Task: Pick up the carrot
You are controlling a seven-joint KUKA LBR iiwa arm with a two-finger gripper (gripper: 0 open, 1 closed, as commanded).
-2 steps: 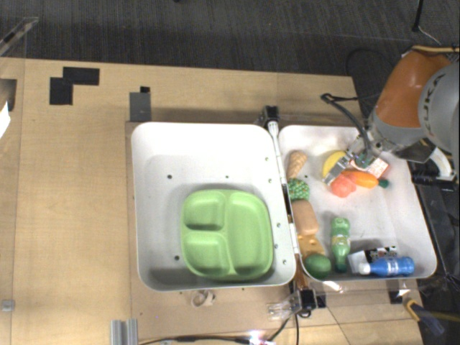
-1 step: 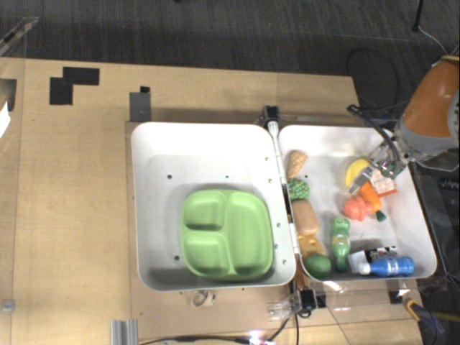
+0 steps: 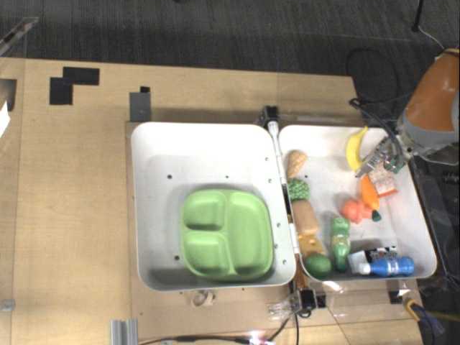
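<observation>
Below, tan bench [image 3: 72, 214] — beyond, dark carpet [image 3: 215, 20].

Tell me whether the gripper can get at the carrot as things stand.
Probably yes. The gripper hangs just above the carrot in the right bin, with nothing lying over it. The pink toy and the banana sit close, so the approach is tight.
</observation>
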